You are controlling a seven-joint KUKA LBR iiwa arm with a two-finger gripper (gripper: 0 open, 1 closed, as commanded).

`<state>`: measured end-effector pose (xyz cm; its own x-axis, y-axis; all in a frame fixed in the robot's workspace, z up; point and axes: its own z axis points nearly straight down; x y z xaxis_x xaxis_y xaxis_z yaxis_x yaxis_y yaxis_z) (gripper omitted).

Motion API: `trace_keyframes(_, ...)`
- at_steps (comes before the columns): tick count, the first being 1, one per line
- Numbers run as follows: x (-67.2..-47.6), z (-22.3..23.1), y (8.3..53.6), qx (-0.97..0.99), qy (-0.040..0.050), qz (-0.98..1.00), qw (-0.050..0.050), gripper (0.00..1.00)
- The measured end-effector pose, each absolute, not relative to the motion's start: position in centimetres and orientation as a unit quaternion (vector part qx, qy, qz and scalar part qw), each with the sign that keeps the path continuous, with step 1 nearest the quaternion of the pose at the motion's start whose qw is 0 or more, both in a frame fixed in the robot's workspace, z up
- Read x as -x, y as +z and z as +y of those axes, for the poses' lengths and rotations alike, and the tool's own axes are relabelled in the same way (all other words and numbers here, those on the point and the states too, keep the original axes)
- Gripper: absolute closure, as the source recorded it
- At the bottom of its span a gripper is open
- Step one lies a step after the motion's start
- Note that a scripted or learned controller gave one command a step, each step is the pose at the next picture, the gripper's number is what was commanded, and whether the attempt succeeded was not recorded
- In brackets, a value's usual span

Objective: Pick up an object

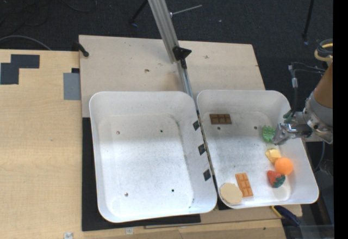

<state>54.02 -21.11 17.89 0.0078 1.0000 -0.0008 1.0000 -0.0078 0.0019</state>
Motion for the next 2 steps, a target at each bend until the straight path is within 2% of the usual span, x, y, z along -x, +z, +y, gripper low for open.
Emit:
trace_keyframes(1,-54.1,-21.2,23.2,-0.707,0.0009,0.707,0.002,1.0)
trace_keyframes(2,-54.0,-15.8,22.1,-0.706,-0.0001,0.708,-0.003,1.0)
